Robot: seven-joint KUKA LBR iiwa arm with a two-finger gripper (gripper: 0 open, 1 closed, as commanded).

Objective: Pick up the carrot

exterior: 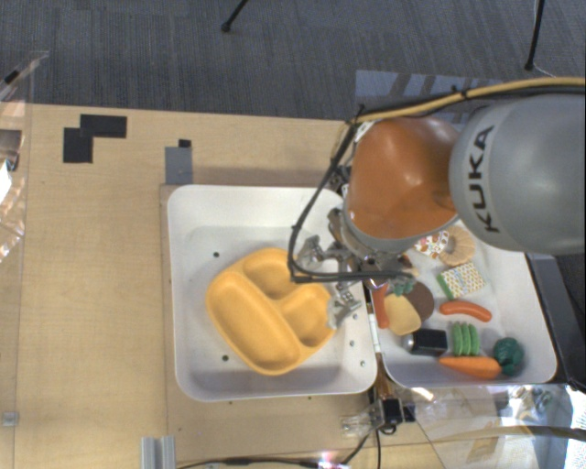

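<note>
1. This place is a robot laboratory, not a home or a kitchen.
2. A big grey industrial arm (513,174) carries the maker's name KUKA, and loose cables (316,206) hang along it.
3. The wooden worktop (92,302) has black tape marks (92,136) and two white bins (183,275) placed side by side.
4. The food (469,365) in the right bin looks like toys.
5. The floor is grey carpet (275,55), and thin black stand legs (236,14) rest on it.

Below me, the wooden surface (101,275) is carrying two white bins, the left bin (183,275) and the right bin (540,339), sitting side by side.
</note>
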